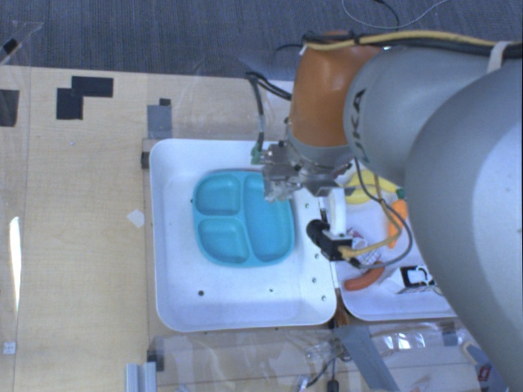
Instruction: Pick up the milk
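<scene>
The tool (279, 184) hung over the left bin (176, 243), above the right edge of the blue divided plate (237, 219); whether it was released or clenched could not be told, because the wrist covered it from above. Nothing could be seen in its grasp. The milk (415, 278), judged to be the white piece with black print, lay in the right bin (384, 307), largely hidden under the arm and well apart from the tool. The main risk was therefore a descent in the wrong bin: coming straight down from there, the tool would have met the plate or bare bin floor and closed on nothing. A second risk lay in the clutter around the target. A reddish sausage (364, 281) lay just beside the milk, an orange carrot-like piece (399, 219) sat near it, and a yellow item (372, 189) lay further back, so an imprecise approach could have pinched a neighbour or shoved the milk against the bin wall. The low wall between the two bins also stood in the path, and a crossing made too low above the surface might have clipped it.
</scene>
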Available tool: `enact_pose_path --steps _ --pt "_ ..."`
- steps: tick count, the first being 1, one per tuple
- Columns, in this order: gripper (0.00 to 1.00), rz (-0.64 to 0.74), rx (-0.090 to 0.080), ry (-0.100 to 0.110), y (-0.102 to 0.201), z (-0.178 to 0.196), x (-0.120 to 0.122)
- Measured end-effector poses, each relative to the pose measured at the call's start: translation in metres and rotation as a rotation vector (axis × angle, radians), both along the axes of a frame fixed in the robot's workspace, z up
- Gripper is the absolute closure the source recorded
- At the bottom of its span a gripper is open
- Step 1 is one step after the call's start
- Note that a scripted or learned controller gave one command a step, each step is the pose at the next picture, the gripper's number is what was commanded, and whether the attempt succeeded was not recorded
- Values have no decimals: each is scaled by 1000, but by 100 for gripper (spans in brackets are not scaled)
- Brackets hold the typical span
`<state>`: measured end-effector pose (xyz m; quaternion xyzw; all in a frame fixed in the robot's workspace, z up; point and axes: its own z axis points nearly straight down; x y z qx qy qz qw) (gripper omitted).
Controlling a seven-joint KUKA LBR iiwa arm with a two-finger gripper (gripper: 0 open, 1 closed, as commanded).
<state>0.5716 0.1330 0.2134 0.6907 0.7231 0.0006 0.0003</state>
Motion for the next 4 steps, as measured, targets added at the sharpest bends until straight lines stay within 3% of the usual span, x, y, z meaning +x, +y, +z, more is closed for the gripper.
enact_pose_path --steps 1,2,3,4 --pt "100 190 0 -1 -17 1 -44" --pt "100 307 0 0 -1 4 -84" --pt "100 859 -2 -6 18 55 -78" --pt "100 860 -2 -11 19 66 -76"
